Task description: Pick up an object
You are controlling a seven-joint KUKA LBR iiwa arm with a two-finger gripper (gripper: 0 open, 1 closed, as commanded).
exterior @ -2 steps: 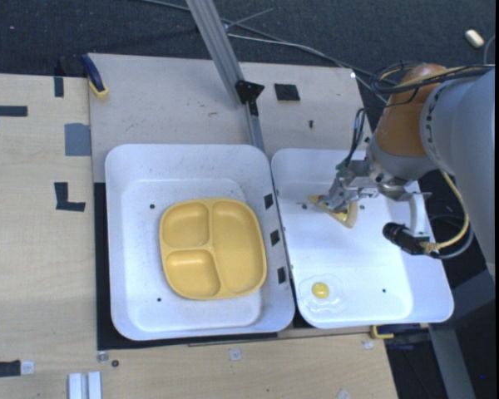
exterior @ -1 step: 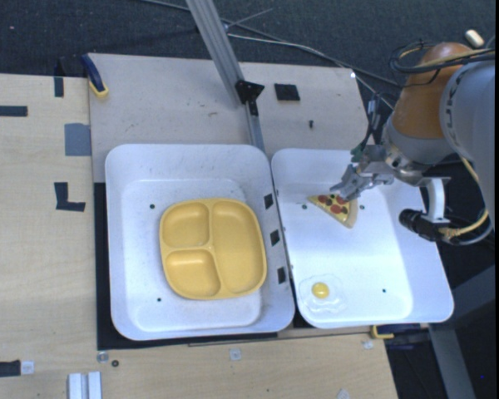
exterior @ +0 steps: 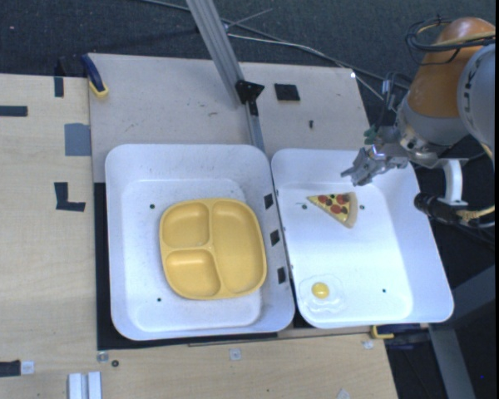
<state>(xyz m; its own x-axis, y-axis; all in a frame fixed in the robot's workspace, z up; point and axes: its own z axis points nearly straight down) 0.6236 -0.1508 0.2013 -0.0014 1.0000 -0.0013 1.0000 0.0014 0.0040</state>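
Pizza slice (exterior: 336, 207) just below raised gripper (exterior: 359, 171)

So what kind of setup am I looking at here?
Probably a lab bench for robot picking trials: two white bins side by side, toy food in them (a pizza slice, a fried egg, a yellow divided plate), and the gripper reaching in over the pizza.

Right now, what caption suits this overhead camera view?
Grey arm's gripper hovers above toy pizza slice; toy fried egg nearby.
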